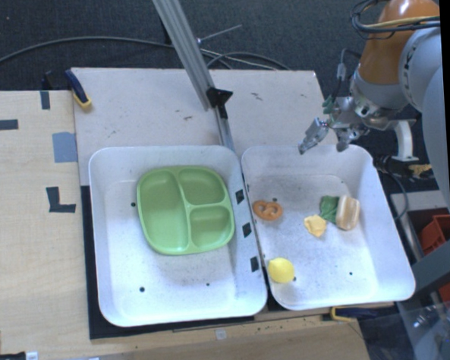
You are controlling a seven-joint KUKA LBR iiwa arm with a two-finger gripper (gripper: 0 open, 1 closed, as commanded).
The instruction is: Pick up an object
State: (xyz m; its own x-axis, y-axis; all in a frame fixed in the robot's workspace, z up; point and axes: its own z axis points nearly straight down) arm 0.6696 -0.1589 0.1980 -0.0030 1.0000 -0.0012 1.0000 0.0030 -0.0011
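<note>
Resting flat: orange pretzel (267, 210)

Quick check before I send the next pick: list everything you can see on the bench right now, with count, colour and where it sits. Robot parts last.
white bins: two, white, side by side on the bench
divided plate: one, green, three compartments, in the left bin
pretzel-shaped piece: one, orange-brown, right bin, near its left wall
round lemon-like object: one, yellow, right bin, front left
small lump: one, yellow, right bin, middle
leafy piece: one, green, right bin, touching the tan piece
bread-like piece: one, tan, right bin, right of the green piece
clamp: one, blue and yellow, back left of the bench
arm: one, grey with orange band, at the right
pincer: one, metallic, over the right bin's back rim, holding nothing visible
</note>
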